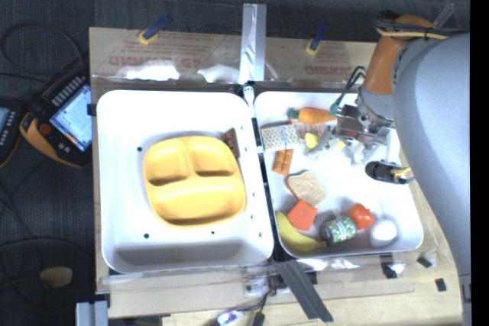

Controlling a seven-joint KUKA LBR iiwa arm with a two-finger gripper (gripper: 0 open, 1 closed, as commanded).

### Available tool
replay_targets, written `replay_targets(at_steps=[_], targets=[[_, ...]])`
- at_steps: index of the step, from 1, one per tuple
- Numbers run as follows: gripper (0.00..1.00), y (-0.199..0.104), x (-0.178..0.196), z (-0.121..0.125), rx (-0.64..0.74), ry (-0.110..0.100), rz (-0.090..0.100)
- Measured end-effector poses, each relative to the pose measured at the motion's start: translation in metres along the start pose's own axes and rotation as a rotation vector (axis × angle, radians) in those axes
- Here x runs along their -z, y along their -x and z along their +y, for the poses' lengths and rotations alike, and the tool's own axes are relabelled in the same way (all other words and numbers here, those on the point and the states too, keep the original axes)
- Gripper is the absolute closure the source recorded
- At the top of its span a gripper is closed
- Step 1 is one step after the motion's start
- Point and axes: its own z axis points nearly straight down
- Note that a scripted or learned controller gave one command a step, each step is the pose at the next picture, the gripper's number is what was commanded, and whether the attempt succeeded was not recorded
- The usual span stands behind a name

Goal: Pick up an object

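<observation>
Jaws (341,135) hovering low in right bin (405,233), upper area | spread or pinching: cannot tell | carrot (315,116) lying just beside, upper left | bread slice (306,186) sitting below-left | yellow tray (195,178) resting well left, in left bin (114,187)

Big smooth grey arm (435,126) w/ rounded casing, pale and slightly glossy. Orange band (380,66) sits above the wrist, thin black cable looping beside it. Gripper (345,135) end is metal & black hardware, small brackets, bits of red on the body, detail too fine to read.
</observation>
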Motion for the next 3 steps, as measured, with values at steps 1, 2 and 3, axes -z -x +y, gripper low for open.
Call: replay_targets(at_steps=[1,2,3], targets=[[0.0,-0.004,0.0,-0.008,0.026,0.032,-0.009],[0.0,-0.029,0.013,0.009,-0.554,0.129,0.054],[0.0,-0.044,0.008,-0.038,-0.429,0.145,0.054]])
